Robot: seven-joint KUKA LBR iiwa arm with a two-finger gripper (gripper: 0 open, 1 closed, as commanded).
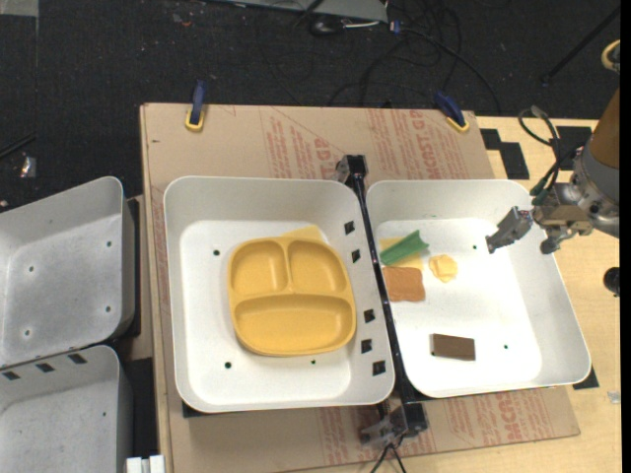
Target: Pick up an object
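A brown block [453, 347] is seen nearest in the right bin [552, 363], then an orange-brown slab [404, 284], a yellow lump [444, 267] and a green piece [401, 248]. The gripper [527, 230] is held above the far right rim, fingers parted, nothing between them.

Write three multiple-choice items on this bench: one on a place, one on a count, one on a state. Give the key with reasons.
1. Where does the yellow divided tray lie?
A. left bin
B. right bin
C. on the cardboard

2. How many loose items lie in the right bin?
A. two
B. four
C. six

3. How does the pincer stand?
A. resting on the tray
B. carrying the brown block
C. over the right bin's far right part, nothing between its fingers

Key: 1 A, the tray fills the left bin. 2 B, green piece, yellow piece, orange slab, brown block. 3 C, all four lie on the floor.
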